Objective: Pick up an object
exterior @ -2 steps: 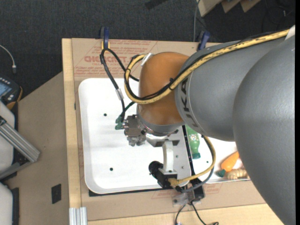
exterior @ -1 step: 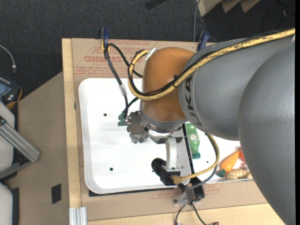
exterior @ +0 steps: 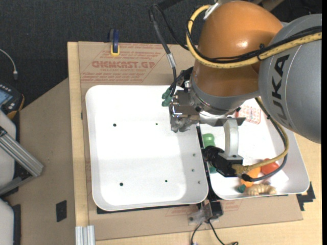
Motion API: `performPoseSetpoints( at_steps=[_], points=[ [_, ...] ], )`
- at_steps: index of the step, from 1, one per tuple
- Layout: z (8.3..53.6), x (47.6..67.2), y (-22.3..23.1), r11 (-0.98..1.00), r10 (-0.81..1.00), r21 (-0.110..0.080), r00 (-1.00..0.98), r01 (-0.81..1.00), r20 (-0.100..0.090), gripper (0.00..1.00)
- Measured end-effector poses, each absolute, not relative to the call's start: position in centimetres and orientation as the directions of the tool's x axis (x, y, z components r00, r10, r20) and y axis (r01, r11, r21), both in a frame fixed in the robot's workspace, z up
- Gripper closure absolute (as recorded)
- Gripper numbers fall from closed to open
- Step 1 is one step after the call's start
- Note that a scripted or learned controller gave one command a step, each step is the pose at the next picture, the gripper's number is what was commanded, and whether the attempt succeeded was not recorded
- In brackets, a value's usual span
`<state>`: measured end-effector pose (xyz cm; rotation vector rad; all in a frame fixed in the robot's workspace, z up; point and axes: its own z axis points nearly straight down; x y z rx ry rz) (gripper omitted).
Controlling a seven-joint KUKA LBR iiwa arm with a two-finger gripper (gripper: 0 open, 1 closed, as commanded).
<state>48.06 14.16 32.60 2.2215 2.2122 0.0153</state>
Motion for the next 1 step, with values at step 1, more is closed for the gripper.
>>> performPoseSetpoints(
  at_steps=[1],
  points=[
    [32.97,47.98,14.41,0.000,1.000,0.002,0.000,1.000,0.000,1.00]
  ],
)
